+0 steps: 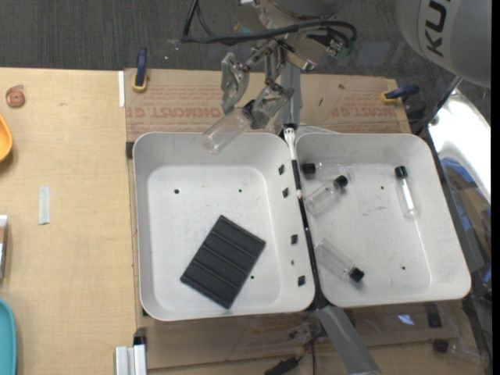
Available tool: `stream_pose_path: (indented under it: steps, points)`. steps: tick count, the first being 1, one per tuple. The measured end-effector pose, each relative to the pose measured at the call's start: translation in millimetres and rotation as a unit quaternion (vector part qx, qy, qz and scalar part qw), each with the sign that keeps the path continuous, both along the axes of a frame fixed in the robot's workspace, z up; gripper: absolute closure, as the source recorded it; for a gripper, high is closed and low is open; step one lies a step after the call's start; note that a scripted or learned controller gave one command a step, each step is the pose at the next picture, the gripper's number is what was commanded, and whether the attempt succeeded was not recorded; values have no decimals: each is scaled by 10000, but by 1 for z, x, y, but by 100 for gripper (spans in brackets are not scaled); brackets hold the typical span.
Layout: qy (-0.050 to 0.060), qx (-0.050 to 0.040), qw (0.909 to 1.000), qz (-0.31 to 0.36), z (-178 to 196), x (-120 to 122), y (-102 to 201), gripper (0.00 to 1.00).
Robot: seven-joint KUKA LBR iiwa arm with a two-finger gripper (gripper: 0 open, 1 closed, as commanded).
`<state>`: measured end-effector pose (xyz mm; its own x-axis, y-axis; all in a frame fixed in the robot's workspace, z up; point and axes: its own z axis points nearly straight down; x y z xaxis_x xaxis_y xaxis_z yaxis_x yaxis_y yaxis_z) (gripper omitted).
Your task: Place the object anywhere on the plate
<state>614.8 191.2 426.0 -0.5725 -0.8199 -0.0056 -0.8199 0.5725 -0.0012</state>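
Note:
A black ribbed plate (224,261) lies tilted on the floor of the left bin (156,209), towards its front. My gripper (248,109) hangs above the far rim of the left bin, near the divide between the bins. A clear vial (222,133) slants down and to the left from between its fingers, and the gripper looks shut on the vial's upper end. The vial's lower end hovers over the bin's back edge, well behind the plate.
The right bin (437,209) holds several clear vials with black caps, one at the far right (405,193), one near the front (341,262) and two by its left wall (322,194). Cardboard (180,100) lies behind the bins. A wooden bench top (62,209) extends to the left.

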Motion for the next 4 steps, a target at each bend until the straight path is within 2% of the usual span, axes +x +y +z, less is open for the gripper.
stream_pose_path:
  steps: [1,2,3,4]
  points:
    - [-11,17,10000,-37,9,2,-2,100]
    - [2,-3,9690,2469,15,40,8,100]
    - [-4,-4,8926,4509,15,45,-20,100]
    - [3,-2,8036,5952,-74,27,38,100]
